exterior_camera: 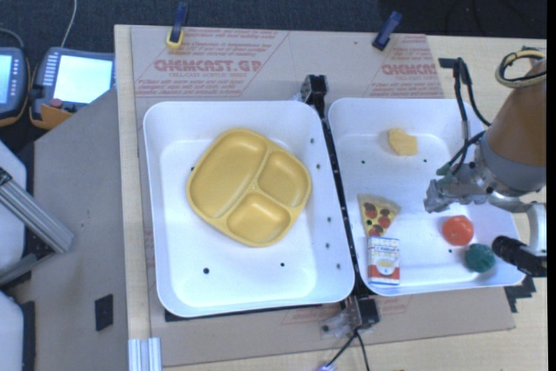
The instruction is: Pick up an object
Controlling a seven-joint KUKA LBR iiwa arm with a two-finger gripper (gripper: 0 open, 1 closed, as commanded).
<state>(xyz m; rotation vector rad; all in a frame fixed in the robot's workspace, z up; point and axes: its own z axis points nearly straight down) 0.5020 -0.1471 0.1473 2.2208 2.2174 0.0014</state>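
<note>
From the overhead camera view, the gripper (440, 197) hangs over the right bin (347, 187), just left of a red tomato (458, 230); can't tell its state from here. A green ball (479, 258) sits near the tomato. A yellow chunk (402, 142), pizza slice (378, 215) and small carton (385, 261) lie further left. The left bin (165, 213) holds a yellow divided plate (250, 186).
</note>
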